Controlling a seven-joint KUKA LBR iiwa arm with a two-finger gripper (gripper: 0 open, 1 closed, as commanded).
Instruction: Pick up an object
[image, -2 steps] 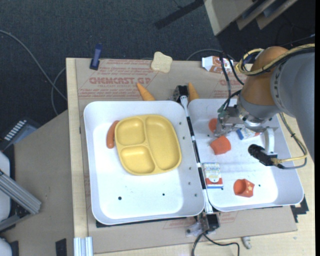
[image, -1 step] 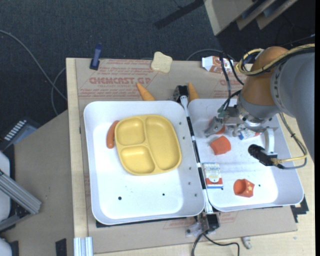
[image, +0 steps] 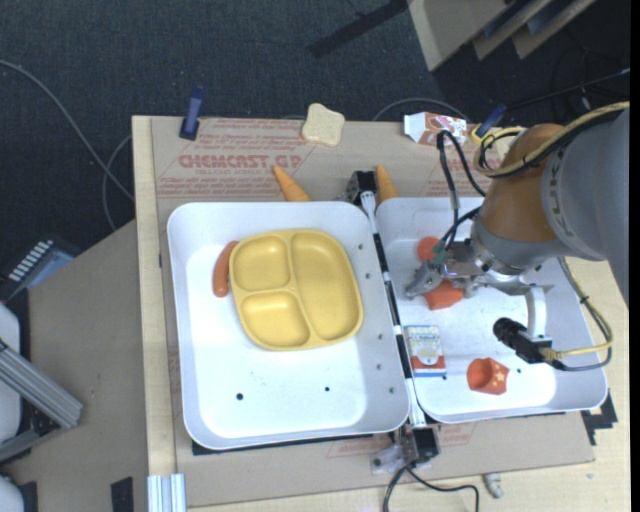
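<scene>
**Arm lowered into the right bin over an orange object**

**Desk and bins.** The desk is flat brown board with red printed lettering along its far edge. Two shallow white bins with rounded corners sit side by side on it, their inner rims meeting at the centre.

**Left bin.** The left bin holds a yellow plate, glossy, rounded-square, moulded into three compartments. It lies toward the bin's far half. A red-orange sausage-shaped piece lies against the plate's left edge, partly tucked under it.

**Right bin.** The right bin holds an orange object, irregular and matte, near the bin's centre-left. A small red lumpy piece lies near the bin's near edge. A flat printed card or packet rests at the bin's left rim.

**Outside the bins.** A pale bread-slice shape and a blue clip lie at the desk's far edge. An orange carrot-like piece lies just beyond the left bin's far rim.

**Arm pose.** The arm reaches in from the right, its grey body and orange band bent downward over the right bin, with black and yellow cables looped around the wrist. The gripper sits directly over the orange object, touching or just above it. Whether it is spread or closed, and whether it grips the object, cannot be told.
</scene>
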